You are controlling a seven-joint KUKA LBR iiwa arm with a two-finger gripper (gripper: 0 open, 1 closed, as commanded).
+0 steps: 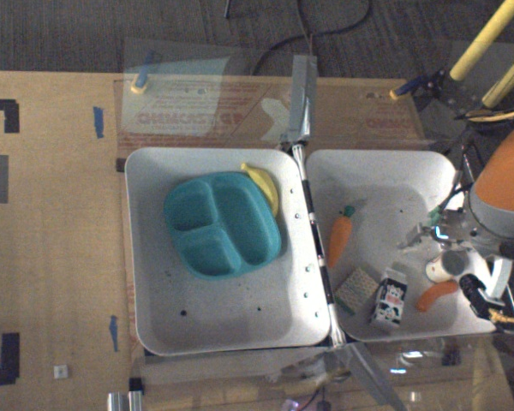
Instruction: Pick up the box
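Gripper at right bin edge, open/shut unclear, apart from box

Tan bench (blue tape marks), two white bins side by side

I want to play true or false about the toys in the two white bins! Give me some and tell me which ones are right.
1. The teal divided plate lies in the left bin. True.
2. The carrot lies in the left bin. False: it lies in the right bin, near the divider.
3. The small cow-print box sits in the right bin, near its front edge. True.
4. The banana lies in the middle of the right bin. False: it is in the left bin, tucked at the plate's back edge.
5. The box stands on the plate. False: it is in the other bin, beside a scrubbing sponge.
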